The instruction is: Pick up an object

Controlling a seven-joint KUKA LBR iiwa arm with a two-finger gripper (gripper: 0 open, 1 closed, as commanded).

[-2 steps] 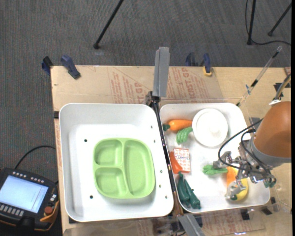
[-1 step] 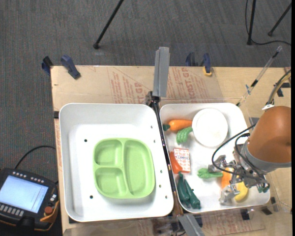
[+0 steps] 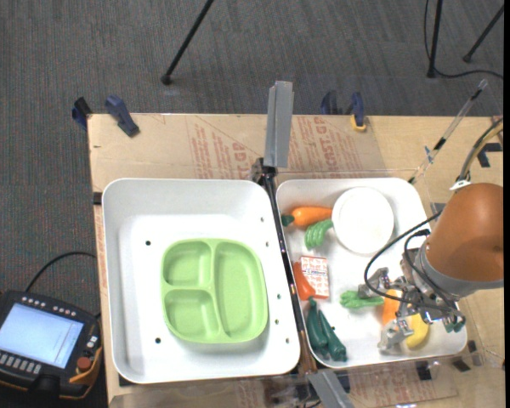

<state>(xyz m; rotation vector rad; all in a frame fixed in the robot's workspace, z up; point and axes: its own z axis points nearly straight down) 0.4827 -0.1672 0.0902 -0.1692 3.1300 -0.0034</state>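
Two white bins sit side by side on the bench. The left bin (image 3: 119, 228) holds a green divided plate (image 3: 214, 291). The right bin (image 3: 408, 189) holds the loose items: a white round dish (image 3: 363, 219) at the far side, a carrot (image 3: 310, 216) and a pale green piece (image 3: 320, 233) beside it, a small orange-and-white packet (image 3: 315, 276) near the middle, and a dark green piece (image 3: 326, 334) at the near edge.

The arm reaches in from the right, and its gripper (image 3: 405, 320) is low over the near right corner of that bin. Directly under it lie an orange piece (image 3: 392, 306) and a yellow piece (image 3: 418, 336), with a green leafy piece (image 3: 357, 297) just to the left. Wrist and cabling mask the tips, so I cannot tell how far the pincer is spread or whether anything is caught in it.

Assessment: the step in hand appears to be the descent onto, or closing at, the orange and yellow pieces; no lift is evident. Next move would call for closing on one piece and rising straight, clear of the bin wall close by.
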